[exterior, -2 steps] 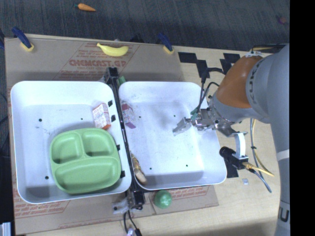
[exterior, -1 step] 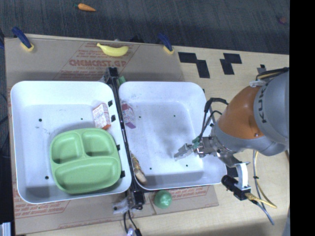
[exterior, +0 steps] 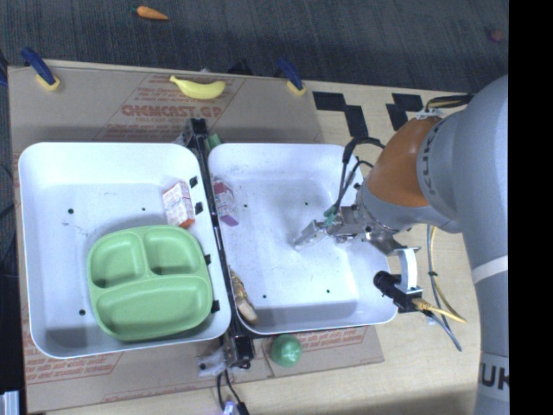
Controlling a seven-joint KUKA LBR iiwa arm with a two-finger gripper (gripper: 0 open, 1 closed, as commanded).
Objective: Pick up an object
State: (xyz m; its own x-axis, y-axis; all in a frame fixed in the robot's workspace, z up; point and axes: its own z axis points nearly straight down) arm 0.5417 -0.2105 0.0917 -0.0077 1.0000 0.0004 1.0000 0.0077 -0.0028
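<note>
Two white bins sit side by side on the tabletop (exterior: pixel 346 353), and the grey arm (exterior: pixel 467 158) reaches into the right bin (exterior: pixel 259 158) from the right, its end effector (exterior: pixel 304 234) low over the bare middle of the bin floor. Whether it is clenched or released cannot be told at this slant, and nothing can be seen caught in it. The left bin (exterior: pixel 52 171) holds the big green divided tray (exterior: pixel 151 281) and, just beyond it, a small red-and-white carton (exterior: pixel 178 204). Smaller candidates lie against the right bin's left wall: a clear wrapper (exterior: pixel 224 199) near the top and a tan piece (exterior: pixel 241 301) near the bottom corner. I judge this the reaching step, with no object secured; the next move calls for shifting toward one of those pieces, then closing on it squarely.
</note>
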